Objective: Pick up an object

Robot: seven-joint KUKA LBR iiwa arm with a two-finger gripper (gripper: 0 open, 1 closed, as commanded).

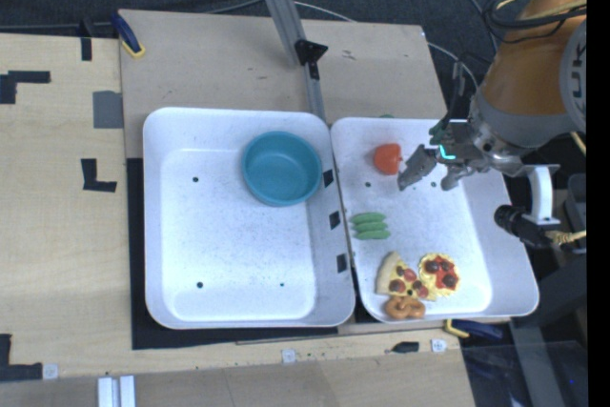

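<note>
Tomato [386, 157], right bin's [510, 300] far edge: likely light, smooth, rounded; you grip its midline; gripper [434, 176] fingers apart, holding nothing.

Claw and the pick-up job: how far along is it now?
Done: the claw has reached the right bin, close beside the tomato. In hand: nothing, its fingers are spread with nothing between them. Left: close on an item and lift it; the tomato, beans and pizza all lie in the bin.
</note>
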